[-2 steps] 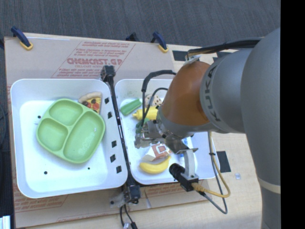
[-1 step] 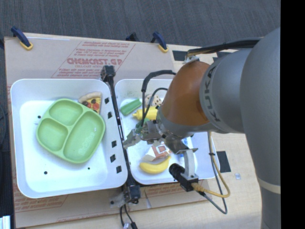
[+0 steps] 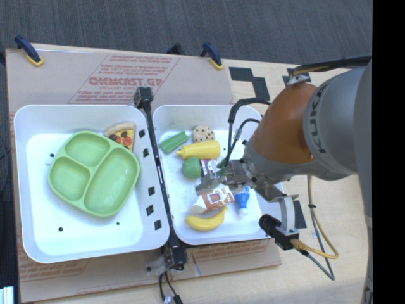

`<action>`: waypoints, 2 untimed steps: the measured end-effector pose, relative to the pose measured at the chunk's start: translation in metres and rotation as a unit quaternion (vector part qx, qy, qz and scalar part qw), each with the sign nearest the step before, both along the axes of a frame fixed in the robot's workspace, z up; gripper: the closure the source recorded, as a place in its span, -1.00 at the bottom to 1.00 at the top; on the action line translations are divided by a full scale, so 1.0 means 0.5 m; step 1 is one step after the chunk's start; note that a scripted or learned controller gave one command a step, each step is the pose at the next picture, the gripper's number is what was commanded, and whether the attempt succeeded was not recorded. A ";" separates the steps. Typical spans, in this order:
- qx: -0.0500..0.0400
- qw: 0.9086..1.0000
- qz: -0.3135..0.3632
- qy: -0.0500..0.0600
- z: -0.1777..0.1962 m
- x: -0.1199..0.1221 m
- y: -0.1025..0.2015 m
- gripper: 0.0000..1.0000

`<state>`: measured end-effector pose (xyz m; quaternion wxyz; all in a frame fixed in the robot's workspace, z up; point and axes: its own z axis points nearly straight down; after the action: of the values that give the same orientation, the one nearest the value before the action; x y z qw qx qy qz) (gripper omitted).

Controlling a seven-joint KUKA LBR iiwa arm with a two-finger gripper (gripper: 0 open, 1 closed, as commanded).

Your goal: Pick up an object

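Note:
My gripper (image 3: 214, 181) hangs low over the middle of the right bin (image 3: 253, 233), under the grey arm with its orange band (image 3: 288, 132). It sits right above a brown and white carton (image 3: 217, 199), close to a small red and white item (image 3: 207, 166). Around it lie a green ball (image 3: 191, 168), a yellow mustard bottle (image 3: 200, 149), a cookie (image 3: 203, 132), a long green vegetable (image 3: 172, 142), a blue bottle (image 3: 242, 201) and a banana (image 3: 205, 220). The arm hides the bin's right side.
The left bin (image 3: 31, 233) holds a green divided plate (image 3: 95, 173) and a pizza slice toy (image 3: 121, 134) at its far right corner. A black divider with clips (image 3: 155, 176) runs between the bins. Cables (image 3: 316, 239) hang at the right.

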<state>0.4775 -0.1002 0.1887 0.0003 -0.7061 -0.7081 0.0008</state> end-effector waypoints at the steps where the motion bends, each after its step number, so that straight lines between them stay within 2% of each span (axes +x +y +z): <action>1: 0.001 1.000 0.001 0.002 -0.198 0.304 -0.061 -1.00; 2: 0.001 1.000 0.004 0.000 -0.174 0.307 -0.061 1.00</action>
<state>0.6313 -0.1305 0.1020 0.0013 -0.7033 -0.7109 0.0005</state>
